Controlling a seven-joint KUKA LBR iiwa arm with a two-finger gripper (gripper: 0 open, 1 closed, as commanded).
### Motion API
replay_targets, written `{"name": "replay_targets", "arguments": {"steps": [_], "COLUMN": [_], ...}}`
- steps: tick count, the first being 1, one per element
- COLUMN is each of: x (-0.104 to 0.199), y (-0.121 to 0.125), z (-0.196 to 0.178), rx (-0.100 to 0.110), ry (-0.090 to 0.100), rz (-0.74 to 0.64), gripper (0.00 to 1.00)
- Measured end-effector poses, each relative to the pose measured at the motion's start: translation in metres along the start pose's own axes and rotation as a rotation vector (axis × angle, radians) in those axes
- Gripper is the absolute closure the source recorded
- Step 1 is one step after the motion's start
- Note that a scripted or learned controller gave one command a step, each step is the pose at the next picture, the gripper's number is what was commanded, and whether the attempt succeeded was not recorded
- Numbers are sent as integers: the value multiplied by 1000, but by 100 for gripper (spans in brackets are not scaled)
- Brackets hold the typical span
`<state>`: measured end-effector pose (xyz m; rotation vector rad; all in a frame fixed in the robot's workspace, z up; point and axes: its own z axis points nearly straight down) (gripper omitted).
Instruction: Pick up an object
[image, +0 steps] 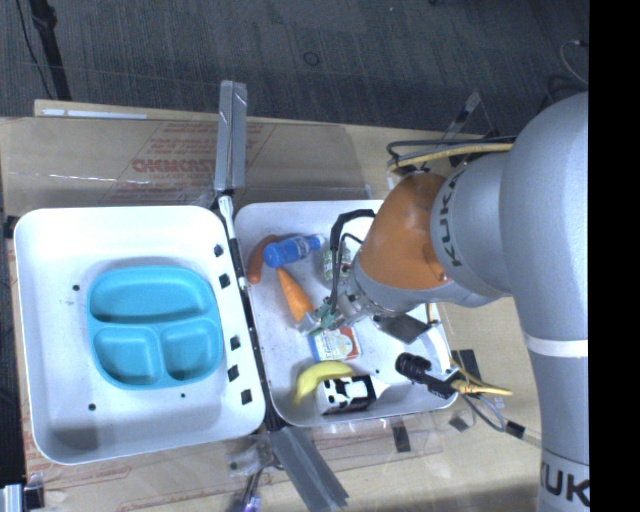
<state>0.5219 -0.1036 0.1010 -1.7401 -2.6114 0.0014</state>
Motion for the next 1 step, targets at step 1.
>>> {"name": "replay_targets", "arguments": {"steps": [1], "x": [22], "y": [72], "z": [-111], "rx": [-1], "ry": [-2], "rz": [153], "gripper": [100]}}
